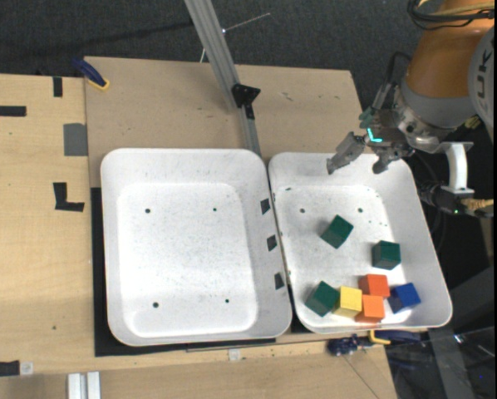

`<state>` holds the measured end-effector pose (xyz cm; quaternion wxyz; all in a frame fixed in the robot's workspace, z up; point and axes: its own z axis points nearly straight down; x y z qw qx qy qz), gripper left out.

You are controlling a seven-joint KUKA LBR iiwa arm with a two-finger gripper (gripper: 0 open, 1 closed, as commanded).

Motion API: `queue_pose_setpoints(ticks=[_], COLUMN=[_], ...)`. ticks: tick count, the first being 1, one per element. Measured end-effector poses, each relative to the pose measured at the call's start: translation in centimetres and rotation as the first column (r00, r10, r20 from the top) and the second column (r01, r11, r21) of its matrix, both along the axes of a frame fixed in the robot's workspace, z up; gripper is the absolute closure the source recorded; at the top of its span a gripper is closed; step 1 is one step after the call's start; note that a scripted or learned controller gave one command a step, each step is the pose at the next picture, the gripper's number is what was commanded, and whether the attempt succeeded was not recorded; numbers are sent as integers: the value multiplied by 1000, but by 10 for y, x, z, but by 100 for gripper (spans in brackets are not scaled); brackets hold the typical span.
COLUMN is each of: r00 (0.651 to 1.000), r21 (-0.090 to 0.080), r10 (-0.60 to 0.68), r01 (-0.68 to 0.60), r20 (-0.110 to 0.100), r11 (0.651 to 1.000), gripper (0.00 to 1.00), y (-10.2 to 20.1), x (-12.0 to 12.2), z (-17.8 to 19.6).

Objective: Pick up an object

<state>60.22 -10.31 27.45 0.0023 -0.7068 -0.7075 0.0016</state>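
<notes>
End effector (363, 158) hovering above far rim of right bin (427, 248), fingers spread apart, nothing between them.

Lone dark green cube (337, 231) near middle of right bin, well apart from others: likely easiest target. Second green cube (386, 254) alone near right wall. Cluster at near edge: green (322, 298), yellow (350, 299), orange (371, 296), blue (405, 296), touching or nearly so.

Probably light, rigid, smooth-faced; best pinched across two opposite flat faces, not corners.

Left bin (115, 181) on bench (32, 248).

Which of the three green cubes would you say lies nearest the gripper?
The green cube lying alone mid-bin, closest to the gripper; the other two sit lower, by the coloured cluster.
</notes>
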Motion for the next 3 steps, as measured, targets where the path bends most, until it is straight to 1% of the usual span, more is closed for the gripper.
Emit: queue_pose_setpoints(ticks=[1, 2, 3], r00=[1000, 1000, 1000], r21=[-1, -2, -1], r10=[2, -1, 0], r01=[-2, 1, 0], r20=[5, -1, -3], r11=[1000, 1000, 1000], gripper=[0, 0, 0], y=[0, -10, -10], x=[1, 0, -1], z=[3, -49, -114])
